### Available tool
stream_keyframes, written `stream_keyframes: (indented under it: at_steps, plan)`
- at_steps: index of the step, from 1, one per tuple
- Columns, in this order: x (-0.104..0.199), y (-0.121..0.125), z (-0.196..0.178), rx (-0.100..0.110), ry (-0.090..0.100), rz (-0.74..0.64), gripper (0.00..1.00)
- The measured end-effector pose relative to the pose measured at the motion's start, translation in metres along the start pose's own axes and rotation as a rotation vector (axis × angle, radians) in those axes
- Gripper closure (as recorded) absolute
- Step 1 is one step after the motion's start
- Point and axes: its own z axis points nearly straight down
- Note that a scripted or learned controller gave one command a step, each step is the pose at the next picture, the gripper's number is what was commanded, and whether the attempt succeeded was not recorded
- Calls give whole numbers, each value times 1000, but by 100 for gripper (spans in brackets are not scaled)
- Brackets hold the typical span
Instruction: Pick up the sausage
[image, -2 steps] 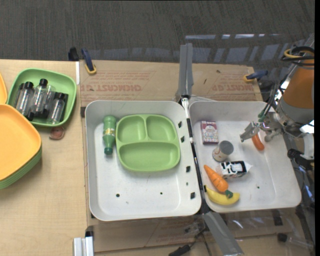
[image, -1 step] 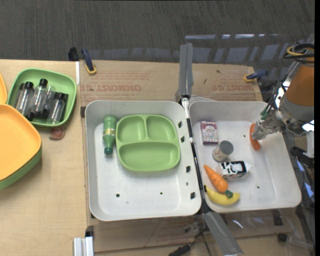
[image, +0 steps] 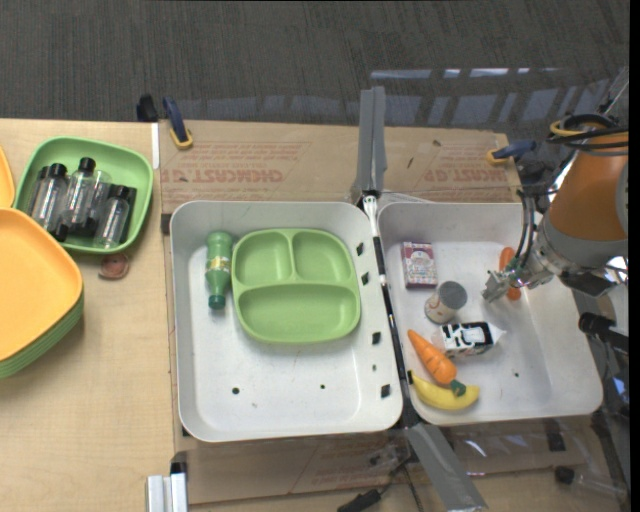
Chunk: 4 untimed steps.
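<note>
While slim orange-red sausage (image: 508, 266) lies in right bin (image: 560, 400), jaws beside it; grip state unclear.

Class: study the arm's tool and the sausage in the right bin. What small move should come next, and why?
Probably a short, straight lift, as a test. The tool sits low at the sausage near the right bin's right side, with the orange-red piece showing right at its tip. Whether it is gripped is unclear; lifting would tell.
</note>
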Motion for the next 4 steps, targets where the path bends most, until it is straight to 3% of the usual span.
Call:
stream_keyframes:
  at_steps: [1, 2, 3, 4]
  plan:
    - [-35, 2, -1, -2, -2, 95, 100]
    - [-27, -23, 0, -1, 0, -60, 100]
    - [-10, -71, 0, -1, 0, -256, 100]
    - [-6, 5, -66, -3, -2, -310, 100]
